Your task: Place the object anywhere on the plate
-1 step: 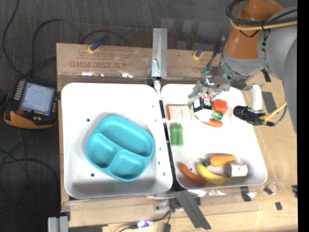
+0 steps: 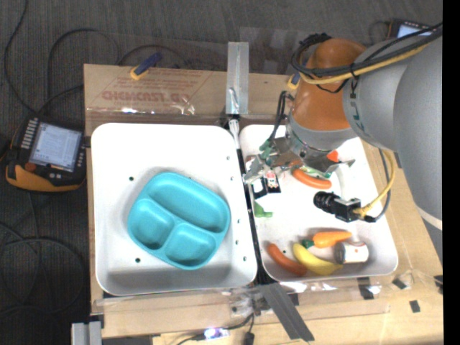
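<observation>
Two white bins [image 2: 100, 214] sit side by side; the gripper [image 2: 269, 165] hangs over the right bin's toys, presumably picking for the left-hand blue plate [image 2: 180, 220]. Grip unclear.

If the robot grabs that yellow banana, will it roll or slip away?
The banana looks curved, so it probably rocks more than rolls. Its skin looks smooth, likely plastic, so it may slip. A carrot and a can touch it, so they would probably shift too.
</observation>
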### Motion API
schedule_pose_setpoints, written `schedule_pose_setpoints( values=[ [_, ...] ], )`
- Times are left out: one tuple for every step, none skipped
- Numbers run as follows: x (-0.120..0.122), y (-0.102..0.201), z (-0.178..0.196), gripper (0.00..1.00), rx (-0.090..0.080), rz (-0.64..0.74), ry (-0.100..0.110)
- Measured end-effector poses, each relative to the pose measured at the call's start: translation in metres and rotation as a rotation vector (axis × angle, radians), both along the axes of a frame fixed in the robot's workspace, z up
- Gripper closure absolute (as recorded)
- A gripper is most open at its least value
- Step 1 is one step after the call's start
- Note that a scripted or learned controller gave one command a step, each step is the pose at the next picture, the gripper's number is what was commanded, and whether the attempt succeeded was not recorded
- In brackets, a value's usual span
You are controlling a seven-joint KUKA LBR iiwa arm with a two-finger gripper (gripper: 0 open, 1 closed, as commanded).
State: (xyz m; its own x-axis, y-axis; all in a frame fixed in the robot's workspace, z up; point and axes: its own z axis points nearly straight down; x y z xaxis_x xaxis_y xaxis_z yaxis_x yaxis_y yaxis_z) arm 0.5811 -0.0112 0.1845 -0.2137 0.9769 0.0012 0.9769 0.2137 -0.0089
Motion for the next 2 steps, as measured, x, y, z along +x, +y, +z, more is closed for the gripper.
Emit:
schedule_pose_setpoints(
  values=[
    [-0.0247, 0.0968, -0.0052, 1.0, 0.005, 0.434, -0.001],
    [-0.0247, 0.0968, -0.0051, 0.0, 0.006, 0.434, -0.001]
  ],
)
